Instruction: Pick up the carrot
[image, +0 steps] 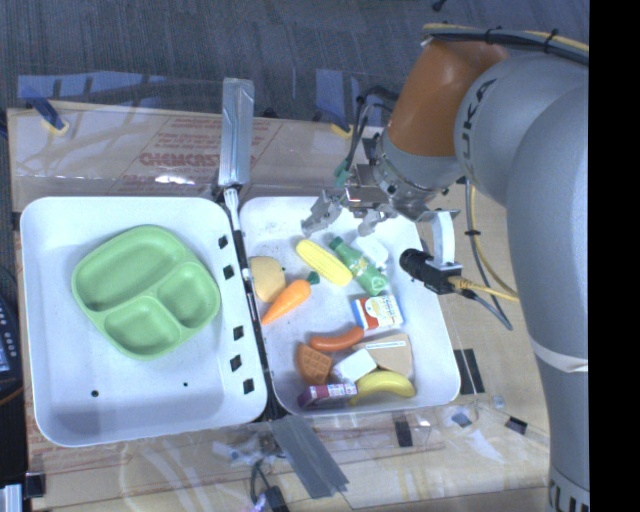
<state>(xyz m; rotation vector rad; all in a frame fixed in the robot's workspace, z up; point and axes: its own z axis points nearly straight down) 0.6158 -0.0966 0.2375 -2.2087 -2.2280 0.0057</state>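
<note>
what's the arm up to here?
The gripper hangs open over the back of the right bin, above the corn, holding nothing. The carrot lies untouched at the bin's left side, beside the divider. The left bin holds a green sectioned plate.
</note>
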